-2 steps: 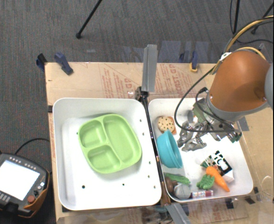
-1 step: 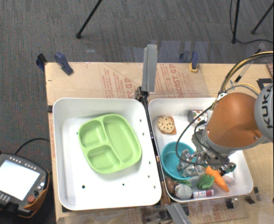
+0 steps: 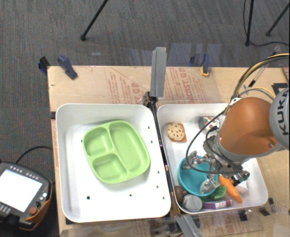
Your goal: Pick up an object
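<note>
The arm's jaws (image 3: 211, 181) hang low over the right bin (image 3: 184, 113), above a teal bowl (image 3: 190, 178), and I cannot tell whether they are spread or pressed together. Just beside them lies an orange carrot (image 3: 231, 189); a cookie (image 3: 176, 131) sits near the bin's far left corner. A green divided plate (image 3: 116, 151) rests in the left bin (image 3: 70, 117) on the tabletop (image 3: 100, 85).

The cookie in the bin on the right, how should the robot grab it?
The cookie lies flat on the floor of the right bin, apart from the other things. Probably best to come straight down from above and pinch it across its two opposite edges, since it is thin and has free space all round.
</note>
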`<state>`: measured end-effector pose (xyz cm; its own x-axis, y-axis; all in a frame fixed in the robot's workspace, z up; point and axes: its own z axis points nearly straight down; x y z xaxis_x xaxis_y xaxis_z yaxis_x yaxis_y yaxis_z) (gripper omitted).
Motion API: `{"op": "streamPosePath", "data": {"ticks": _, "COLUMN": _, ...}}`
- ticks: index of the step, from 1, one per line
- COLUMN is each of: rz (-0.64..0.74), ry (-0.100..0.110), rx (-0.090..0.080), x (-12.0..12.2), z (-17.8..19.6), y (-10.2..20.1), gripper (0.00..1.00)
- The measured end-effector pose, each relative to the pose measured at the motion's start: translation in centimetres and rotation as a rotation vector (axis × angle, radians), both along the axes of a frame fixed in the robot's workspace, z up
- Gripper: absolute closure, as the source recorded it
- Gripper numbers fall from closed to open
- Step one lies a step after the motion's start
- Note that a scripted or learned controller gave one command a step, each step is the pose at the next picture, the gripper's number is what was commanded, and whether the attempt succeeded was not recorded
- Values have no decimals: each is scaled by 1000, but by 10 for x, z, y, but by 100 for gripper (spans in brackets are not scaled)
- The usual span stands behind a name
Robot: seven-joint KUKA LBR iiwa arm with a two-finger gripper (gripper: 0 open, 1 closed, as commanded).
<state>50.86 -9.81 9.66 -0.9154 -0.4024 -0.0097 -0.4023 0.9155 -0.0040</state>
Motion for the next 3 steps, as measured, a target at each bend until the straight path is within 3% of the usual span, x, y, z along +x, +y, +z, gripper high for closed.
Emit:
{"op": "streamPosePath", "data": {"ticks": 1, "rz": -85, "ry": 0, "rx": -1, "x": 9, "z": -8, "y": 16, "gripper": 0}}
{"op": "streamPosePath", "data": {"ticks": 2, "rz": -258, "ry": 12, "rx": 2, "x": 19, "z": -11, "y": 16, "gripper": 0}}
{"op": "streamPosePath", "data": {"ticks": 3, "rz": -298, "ry": 12, "rx": 3, "x": 26, "z": -11, "y": 13, "gripper": 0}}
